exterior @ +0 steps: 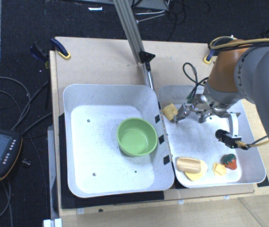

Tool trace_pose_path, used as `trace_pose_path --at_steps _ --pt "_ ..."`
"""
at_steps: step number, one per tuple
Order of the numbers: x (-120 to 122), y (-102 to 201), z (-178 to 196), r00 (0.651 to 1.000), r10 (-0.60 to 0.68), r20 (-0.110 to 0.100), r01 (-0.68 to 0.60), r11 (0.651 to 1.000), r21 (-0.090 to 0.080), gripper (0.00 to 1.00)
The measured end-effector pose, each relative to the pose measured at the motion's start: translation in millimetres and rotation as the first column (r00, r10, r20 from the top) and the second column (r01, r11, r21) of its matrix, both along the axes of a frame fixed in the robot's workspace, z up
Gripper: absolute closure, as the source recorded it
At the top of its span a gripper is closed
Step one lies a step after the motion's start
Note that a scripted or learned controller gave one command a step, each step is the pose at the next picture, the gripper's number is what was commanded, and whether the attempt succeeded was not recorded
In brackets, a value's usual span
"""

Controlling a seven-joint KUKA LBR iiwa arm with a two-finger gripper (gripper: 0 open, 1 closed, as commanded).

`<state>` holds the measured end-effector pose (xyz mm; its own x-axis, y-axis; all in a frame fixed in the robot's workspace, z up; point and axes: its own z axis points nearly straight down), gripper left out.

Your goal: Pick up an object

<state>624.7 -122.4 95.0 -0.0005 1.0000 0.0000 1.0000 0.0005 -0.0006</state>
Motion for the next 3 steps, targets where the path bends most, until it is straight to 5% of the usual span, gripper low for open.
trace_pose_path --at_steps 1,3 --pt "0 0 11 1.0 0.0 0.001 0.0 1.0 0.0 1.0" --pt "9 6 112 1.0 0.0 0.005 0.0 1.0 -0.001 1.0"
